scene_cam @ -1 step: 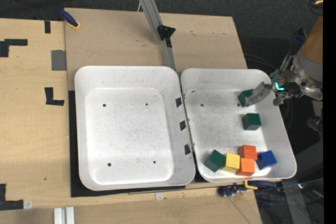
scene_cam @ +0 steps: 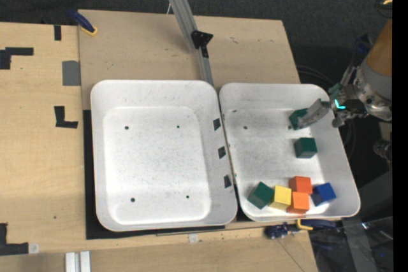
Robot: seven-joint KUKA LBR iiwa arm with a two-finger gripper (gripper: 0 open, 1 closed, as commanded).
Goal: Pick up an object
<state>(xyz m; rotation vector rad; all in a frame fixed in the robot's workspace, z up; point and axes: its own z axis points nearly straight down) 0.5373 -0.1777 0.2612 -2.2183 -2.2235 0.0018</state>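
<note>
The jaws [scene_cam: 305,116] clamp a green block [scene_cam: 298,118], lifting it from the right bin [scene_cam: 268,137].

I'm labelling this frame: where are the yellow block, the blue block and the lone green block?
yellow block [scene_cam: 282,195], camera view, top face.
blue block [scene_cam: 324,192], camera view, top face.
lone green block [scene_cam: 305,148], camera view, top face.

The left shallow white plastic bin [scene_cam: 102,137] offers an open floor in the frame's centre-left. In the right shallow white plastic bin [scene_cam: 255,137], small coloured cubes [scene_cam: 290,193] crowd the lower right corner, a dark green cube [scene_cam: 305,148] sits mid-right, and a slanted grey metal pole [scene_cam: 180,0] crosses overhead at the top centre.
</note>
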